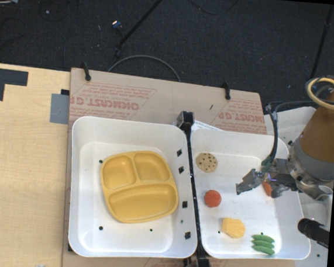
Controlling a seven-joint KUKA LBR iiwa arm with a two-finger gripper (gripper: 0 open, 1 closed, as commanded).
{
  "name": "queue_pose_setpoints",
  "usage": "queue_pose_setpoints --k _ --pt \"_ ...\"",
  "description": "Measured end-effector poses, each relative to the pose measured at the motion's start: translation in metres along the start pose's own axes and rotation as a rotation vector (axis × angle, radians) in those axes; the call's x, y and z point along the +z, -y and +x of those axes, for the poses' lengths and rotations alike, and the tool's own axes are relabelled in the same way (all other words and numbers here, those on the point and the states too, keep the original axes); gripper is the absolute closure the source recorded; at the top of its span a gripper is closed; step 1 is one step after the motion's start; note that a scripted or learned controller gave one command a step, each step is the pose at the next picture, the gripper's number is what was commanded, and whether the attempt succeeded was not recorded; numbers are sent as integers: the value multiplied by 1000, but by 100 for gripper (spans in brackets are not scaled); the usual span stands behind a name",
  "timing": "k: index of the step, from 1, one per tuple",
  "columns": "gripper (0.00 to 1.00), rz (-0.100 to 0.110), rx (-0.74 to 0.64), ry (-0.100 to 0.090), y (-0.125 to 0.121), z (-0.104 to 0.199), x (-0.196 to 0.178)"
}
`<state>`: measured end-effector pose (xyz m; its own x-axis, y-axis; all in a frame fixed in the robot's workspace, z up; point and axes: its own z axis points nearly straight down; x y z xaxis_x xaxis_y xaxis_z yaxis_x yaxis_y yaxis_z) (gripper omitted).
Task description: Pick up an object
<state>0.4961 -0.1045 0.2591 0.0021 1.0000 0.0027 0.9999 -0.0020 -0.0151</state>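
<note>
I see two white bins side by side on the bench (17, 162), and I'll use the red ball (212, 198) in the right bin (226, 253) as my landmark. The left bin (78, 233), on the far side of the divider from the ball, holds a yellow divided plate (139, 186), lying flat. Up and slightly left of the ball sits a round chocolate-chip cookie (206, 162), apart from it. Below and right of the ball is a yellow block-like piece (233, 228), near but not touching. Further right of that, near the bin's lower right corner, lie green pea pods (263, 244). The arm (322, 136) comes in from the right, and the gripper (257, 182) hangs to the right of the ball and a bit higher in the frame, clear of it. Its fingers stand spread apart, nothing between them that I can make out; one dark finger (245, 183) points toward the ball. There's a small orange bit (267, 188) at the gripper; can't tell if it's an object or part of the tool. Cardboard (158, 103) lies under both bins.
</note>
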Motion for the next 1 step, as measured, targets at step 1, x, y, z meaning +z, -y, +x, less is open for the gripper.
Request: queue_pose_setpoints --k 1 --pt "0 -11 -2 1 -2 0 -5"
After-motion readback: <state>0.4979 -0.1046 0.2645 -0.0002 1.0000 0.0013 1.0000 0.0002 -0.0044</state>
